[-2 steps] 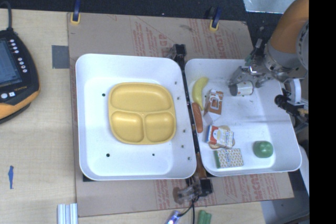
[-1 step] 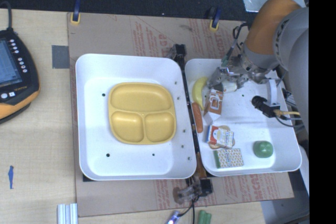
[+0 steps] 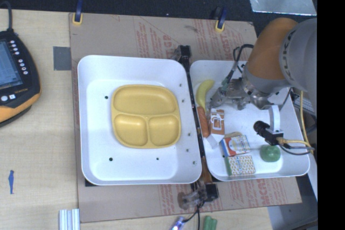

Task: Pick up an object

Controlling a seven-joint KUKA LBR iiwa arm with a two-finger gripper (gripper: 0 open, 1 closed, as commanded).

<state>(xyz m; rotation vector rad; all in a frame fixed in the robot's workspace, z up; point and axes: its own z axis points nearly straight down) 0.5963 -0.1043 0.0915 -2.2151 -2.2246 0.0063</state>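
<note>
Reaching in low over the right-hand bin (image 3: 302,169), the grey arm (image 3: 299,56) has brought its pincer (image 3: 222,95) down at that bin's far left corner. This placement makes sense for a pick, since all the loose objects lie in this bin. The wrist and its cabling sit over the tool, so I cannot tell whether the pincer is apart or together, and nothing can be seen clamped in it.

The likeliest target, in my judgement, is the banana (image 3: 204,92). It lies just beside the pincer on the side away from the arm, tucked along the wall that the two bins share. That wall probably leaves little room to close around it, so a miss or a scrape looks possible.

Just nearer the camera than the pincer are an orange stick-shaped toy (image 3: 202,121), lying along the same wall, and a small orange-and-white carton (image 3: 217,121) next to it. Further toward the camera lie a flat printed packet (image 3: 236,144) and a patterned box (image 3: 240,165). A green ball (image 3: 270,154) rests well apart from the pincer, toward the bin's near corner under the arm's side, close to a black fitting (image 3: 263,131) on a cable.

Beyond the banana from the pincer, the left-hand bin (image 3: 91,159) holds a yellow divided plate (image 3: 145,116), which looks too broad and flat to be an easy grab. No object is lifted yet, so the pick looks still to be made.
</note>
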